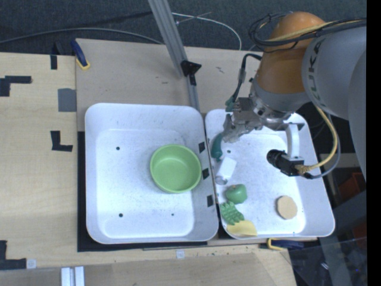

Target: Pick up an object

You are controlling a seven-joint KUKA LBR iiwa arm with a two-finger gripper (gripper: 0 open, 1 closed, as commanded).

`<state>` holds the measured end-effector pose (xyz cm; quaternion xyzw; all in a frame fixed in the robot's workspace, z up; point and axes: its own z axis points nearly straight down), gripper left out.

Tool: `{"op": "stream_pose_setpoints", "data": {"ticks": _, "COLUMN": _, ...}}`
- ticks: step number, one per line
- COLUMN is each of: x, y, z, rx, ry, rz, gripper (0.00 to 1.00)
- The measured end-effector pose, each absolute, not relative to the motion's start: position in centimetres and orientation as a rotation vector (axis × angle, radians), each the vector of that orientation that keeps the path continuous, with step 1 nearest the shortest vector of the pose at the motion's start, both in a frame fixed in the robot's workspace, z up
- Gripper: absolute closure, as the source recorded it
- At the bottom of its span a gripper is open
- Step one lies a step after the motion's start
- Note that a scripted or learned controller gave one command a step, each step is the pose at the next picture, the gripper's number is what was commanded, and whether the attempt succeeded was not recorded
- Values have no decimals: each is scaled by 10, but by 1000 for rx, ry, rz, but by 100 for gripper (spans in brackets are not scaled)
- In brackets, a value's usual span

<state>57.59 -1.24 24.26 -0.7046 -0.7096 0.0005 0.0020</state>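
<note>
Gripper (229, 133) low over far-left corner of right bin (315, 210), finger state cannot be told, teal object (216, 147) just below it, green bowl (175, 168) in left bin (101, 159), tan disc (286, 207) near-right.

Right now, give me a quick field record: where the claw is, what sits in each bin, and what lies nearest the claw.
claw: low over the right bin, near its left wall
nearest item: teal object just below the claw
grip: cannot tell
left bin: green bowl
right bin: teal object, clear piece, green ball, green toy, yellow piece, tan disc
</note>
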Motion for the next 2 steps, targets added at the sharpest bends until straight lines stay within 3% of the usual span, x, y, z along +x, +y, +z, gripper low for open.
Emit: {"op": "stream_pose_setpoints", "data": {"ticks": 2, "x": 550, "y": 90, "z": 231, "rx": -2211, "ry": -2227, "rz": 1, "gripper": 100}}
